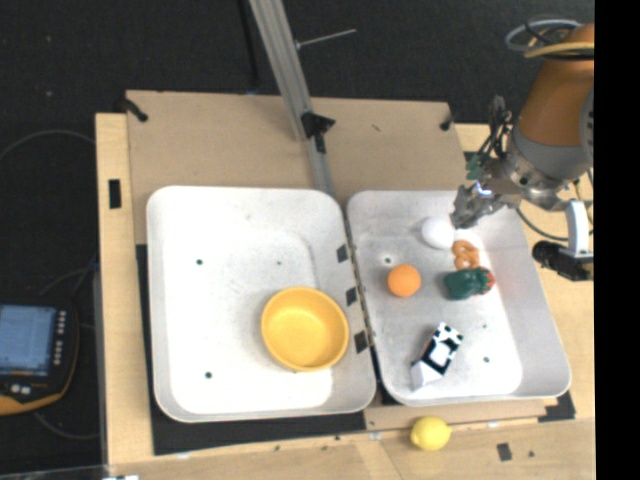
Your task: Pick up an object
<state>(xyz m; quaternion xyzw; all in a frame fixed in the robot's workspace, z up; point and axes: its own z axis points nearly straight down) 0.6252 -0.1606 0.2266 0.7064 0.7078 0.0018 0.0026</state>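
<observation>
Far left, off the bench: a handheld pendant (pixel 30 353); left bin (pixel 200 228): a yellow bowl (pixel 304 327) at its near right, beside the divider; a slanted metal post (pixel 285 73) rises from the far side between the bins; right bin (pixel 520 358): an orange ball (pixel 404 281) left of centre, a black-and-white object (pixel 437 353) nearer, a white rounded object (pixel 437 232) at the far side, a small orange piece (pixel 465 254) touching a green object (pixel 466 284); a yellow lemon (pixel 430 433) lies on the bench outside the near rim. The gripper (pixel 468 206) hangs just beside the white rounded object, the likely target; whether its fingers are parted or closed cannot be told, and nothing is seen held. Risk: a rounded, smooth object may slip sideways out of a pinch; the orange piece close by may be nudged or caught instead; the bin's far wall limits approach.
</observation>
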